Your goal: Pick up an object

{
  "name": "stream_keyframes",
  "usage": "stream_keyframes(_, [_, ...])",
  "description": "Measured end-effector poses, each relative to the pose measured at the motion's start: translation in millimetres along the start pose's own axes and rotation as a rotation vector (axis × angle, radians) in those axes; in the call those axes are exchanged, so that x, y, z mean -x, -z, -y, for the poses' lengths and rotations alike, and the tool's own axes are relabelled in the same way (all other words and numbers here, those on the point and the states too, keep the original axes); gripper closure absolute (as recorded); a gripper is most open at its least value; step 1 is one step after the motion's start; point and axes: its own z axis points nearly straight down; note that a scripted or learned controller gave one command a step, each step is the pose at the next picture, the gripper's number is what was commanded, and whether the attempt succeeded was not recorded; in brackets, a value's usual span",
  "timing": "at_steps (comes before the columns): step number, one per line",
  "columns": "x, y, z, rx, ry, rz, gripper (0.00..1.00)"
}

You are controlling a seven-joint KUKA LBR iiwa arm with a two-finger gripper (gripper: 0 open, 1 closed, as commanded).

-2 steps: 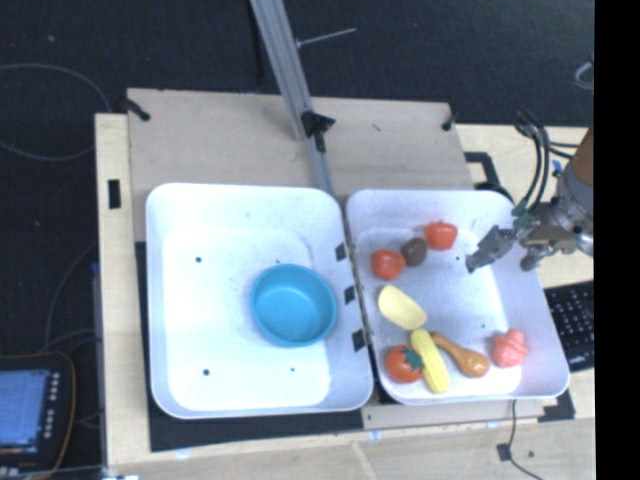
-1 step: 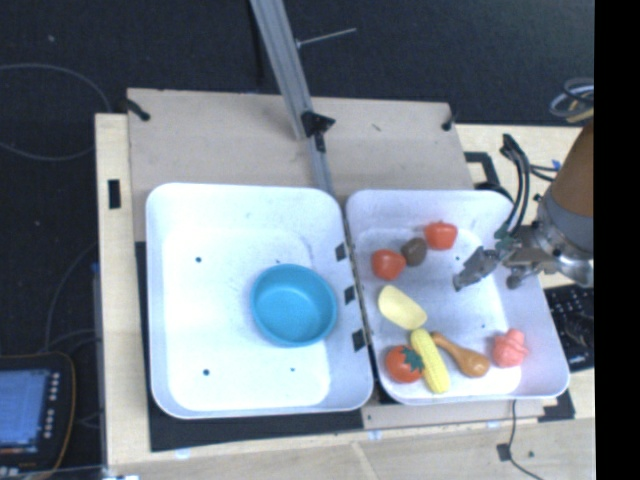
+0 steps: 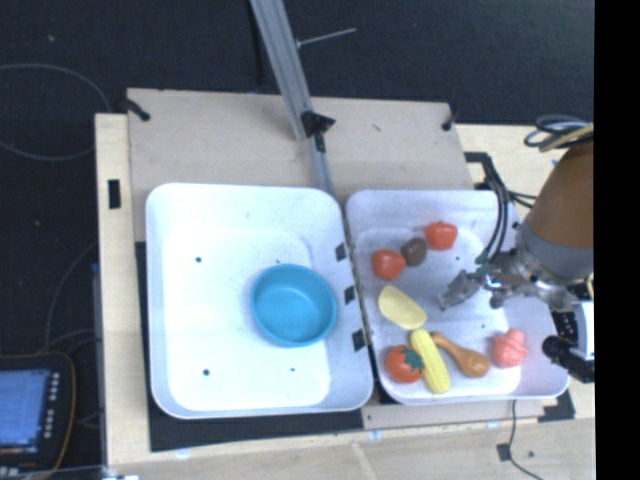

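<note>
Table (image 3: 240,138): pale board carrying two shallow white bins side by side, probably so that one can supply things and the other receive them.
Left bin (image 3: 200,228): set to the left, holding a blue bowl alone, well apart from the arm.
Right bin (image 3: 470,208): crowded with small toy foods, near the arm's side, likely the picking source.
Arm (image 3: 565,218): reaching in from the right over the right bin's far edge, orange band above the wrist, angled down toward the bin's middle.
Blue bowl (image 3: 292,304): upright, mouth up, near the centre of the left bin.
Tool (image 3: 462,290): low over bare bin floor, between the upper and lower clusters of food; nothing seen between its fingers; open or closed, cannot tell.
Yellow corn (image 3: 431,360): lying at a slant near the front wall, touching a red tomato (image 3: 403,364) and just beside an orange-brown drumstick (image 3: 463,356).
Yellow lemon piece (image 3: 402,308): left of the tool, nearest candidate by judgement.
Pink piece (image 3: 509,348): in the front right corner, below the wrist.
Red pieces: one (image 3: 388,264) by the left wall, another (image 3: 440,235) further back.
Brown lump (image 3: 415,251): between the two red pieces, touching neither clearly.
Task status: nothing lifted; grasp not yet made, by judgement.
</note>
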Motion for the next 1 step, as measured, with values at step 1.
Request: stream_keyframes(1, [0.2, -42.9, -0.5, 0.001, -0.002, -0.001, 0.0])
